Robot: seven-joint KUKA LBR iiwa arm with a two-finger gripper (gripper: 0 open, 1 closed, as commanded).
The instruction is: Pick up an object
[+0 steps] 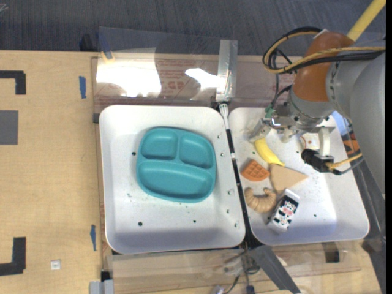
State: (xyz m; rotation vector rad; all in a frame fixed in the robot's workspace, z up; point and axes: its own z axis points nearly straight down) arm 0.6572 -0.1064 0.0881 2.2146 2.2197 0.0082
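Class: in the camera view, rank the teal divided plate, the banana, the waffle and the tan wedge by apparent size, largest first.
1. teal divided plate, clearly the largest.
2. tan wedge.
3. banana and waffle: they look alike, so I won't rank them.

Grey arm (361, 84) reaching in, wrist bent down

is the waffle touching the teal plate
Apart. The camera view shows the waffle in the right bin, the teal plate in the left, bin walls between them.
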